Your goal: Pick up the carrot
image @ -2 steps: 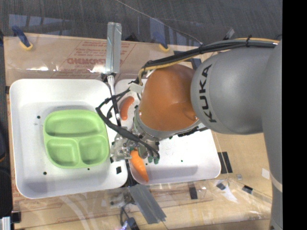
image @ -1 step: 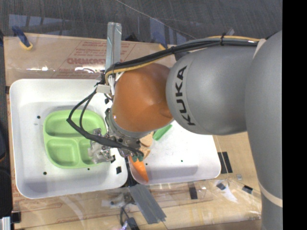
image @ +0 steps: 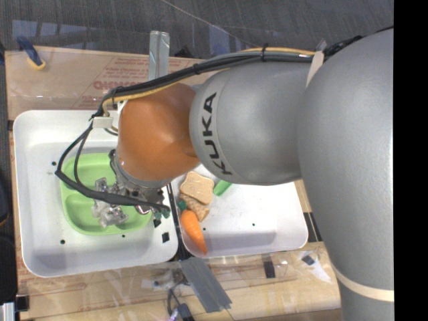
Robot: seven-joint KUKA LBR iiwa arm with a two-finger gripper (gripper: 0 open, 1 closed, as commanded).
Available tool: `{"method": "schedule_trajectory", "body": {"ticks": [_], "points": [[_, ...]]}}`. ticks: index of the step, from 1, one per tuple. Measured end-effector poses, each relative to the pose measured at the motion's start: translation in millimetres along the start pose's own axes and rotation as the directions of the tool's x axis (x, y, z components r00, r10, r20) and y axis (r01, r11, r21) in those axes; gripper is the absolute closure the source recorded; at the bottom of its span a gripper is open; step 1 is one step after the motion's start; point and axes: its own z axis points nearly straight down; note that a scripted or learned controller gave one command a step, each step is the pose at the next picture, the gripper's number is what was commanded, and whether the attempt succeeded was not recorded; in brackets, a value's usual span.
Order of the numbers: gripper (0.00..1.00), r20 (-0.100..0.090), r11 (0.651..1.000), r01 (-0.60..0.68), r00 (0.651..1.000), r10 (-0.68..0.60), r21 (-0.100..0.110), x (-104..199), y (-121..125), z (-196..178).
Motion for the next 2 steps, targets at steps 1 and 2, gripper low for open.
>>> {"method": "schedule_trajectory", "body": {"ticks": [1,2], "points": [[1.00,0.001,0.955,0.298,0.955,-0.298,0.000,-60.5,44.6,-5.2],[1.00,-0.002,0.985,0.175,0.985,-0.175,0.000,-36.1,47.1,23.8]]}}
